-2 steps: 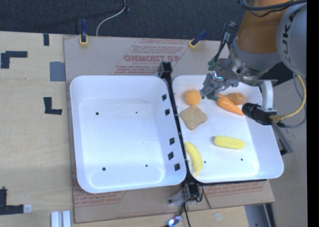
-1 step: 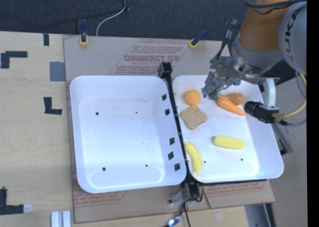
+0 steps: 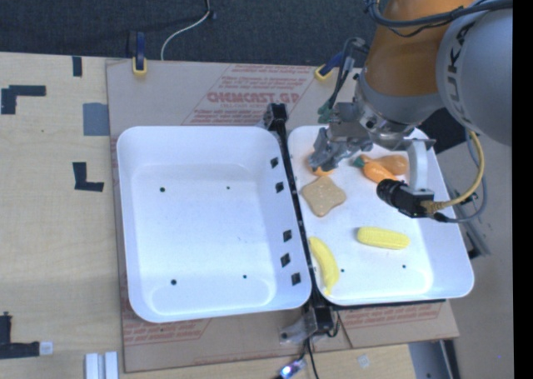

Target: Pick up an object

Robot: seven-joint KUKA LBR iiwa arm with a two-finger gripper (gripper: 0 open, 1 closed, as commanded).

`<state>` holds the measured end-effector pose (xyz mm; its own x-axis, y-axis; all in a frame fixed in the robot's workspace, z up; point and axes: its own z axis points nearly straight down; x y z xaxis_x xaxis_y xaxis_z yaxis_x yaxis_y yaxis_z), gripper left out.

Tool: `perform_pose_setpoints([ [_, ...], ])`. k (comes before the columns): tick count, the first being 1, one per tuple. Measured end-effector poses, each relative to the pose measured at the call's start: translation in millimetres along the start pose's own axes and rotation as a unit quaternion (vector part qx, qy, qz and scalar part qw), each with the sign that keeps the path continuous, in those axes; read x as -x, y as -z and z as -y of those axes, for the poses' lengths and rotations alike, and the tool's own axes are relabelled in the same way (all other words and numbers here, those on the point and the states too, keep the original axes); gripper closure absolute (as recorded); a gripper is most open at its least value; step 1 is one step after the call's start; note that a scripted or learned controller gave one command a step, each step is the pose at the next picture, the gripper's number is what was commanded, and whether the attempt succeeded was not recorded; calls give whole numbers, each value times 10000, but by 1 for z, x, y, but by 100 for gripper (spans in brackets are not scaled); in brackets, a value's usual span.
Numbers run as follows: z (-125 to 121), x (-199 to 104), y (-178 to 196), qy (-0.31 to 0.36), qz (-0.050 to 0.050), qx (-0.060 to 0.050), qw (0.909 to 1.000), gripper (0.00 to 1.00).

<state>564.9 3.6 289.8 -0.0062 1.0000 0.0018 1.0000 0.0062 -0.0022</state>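
Fingers: you see the gripper (image 3: pixel 326 161) low over the right bin's far-left corner, dark fingers (image 3: pixel 321 157) pointing down; whether they are spread or closed you cannot tell from this slant, and nothing shows between them.
Nearest thing: the tan bread slice (image 3: pixel 323 196) lies flat just beside the fingertips, on the near side, apart from them as far as you can judge.
Carrot: an orange carrot (image 3: pixel 385 168) lies to the right of the gripper, partly behind the wrist hardware.
Corn: a yellow corn cob (image 3: pixel 383 238) lies toward the middle of the right bin, well apart from the fingers.
Banana: a yellow banana (image 3: pixel 325 263) rests along the right bin's left wall, near its front corner.
Right bin (image 3: pixel 433 281): holds all four food pieces.
Left bin (image 3: pixel 204 219): white, sits side by side with the right one, walls touching.
Arm (image 3: pixel 450 36): grey with orange band, reaches in from your right, above the right bin.
Surface (image 3: pixel 50 144): wooden, with a cardboard sheet (image 3: pixel 233 94) under both bins.
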Motion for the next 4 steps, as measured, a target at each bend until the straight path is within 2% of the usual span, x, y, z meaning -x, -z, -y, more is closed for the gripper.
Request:
perform_pose_setpoints([
  [1, 6, -29, 81, -2, 2, 48, 10000, 100],
  [2, 9, -25, 151, -23, 7, 47, 10000, 100],
  [3, 24, -91, 188, 10, -1, 27, 10000, 100],
  [4, 43, -157, 179, 13, 3, -3, 10000, 100],
])
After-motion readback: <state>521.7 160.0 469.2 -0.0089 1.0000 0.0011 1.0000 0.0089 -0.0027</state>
